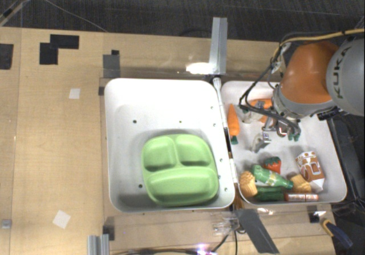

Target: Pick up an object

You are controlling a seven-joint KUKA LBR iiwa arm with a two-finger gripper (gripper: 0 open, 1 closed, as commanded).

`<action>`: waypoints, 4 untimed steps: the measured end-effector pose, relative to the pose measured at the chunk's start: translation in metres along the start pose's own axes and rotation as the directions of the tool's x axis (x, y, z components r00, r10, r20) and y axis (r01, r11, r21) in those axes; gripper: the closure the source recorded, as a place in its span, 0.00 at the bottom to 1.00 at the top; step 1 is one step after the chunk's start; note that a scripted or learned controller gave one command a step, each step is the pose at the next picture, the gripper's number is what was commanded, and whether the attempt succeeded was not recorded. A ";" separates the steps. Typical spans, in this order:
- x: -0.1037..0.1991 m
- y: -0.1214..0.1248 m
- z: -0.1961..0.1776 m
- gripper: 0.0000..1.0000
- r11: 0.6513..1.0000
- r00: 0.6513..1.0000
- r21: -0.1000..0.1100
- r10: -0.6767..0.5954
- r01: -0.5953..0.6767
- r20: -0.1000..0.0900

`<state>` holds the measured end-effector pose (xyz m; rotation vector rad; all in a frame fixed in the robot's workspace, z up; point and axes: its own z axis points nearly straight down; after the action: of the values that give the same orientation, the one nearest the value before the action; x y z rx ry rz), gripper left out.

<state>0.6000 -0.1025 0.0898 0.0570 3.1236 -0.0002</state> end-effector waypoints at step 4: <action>-0.042 -0.013 -0.099 1.00 0.997 0.997 0.002 0.075 -0.075 0.000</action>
<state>0.6402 -0.1166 0.1897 0.1745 3.1194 -0.0017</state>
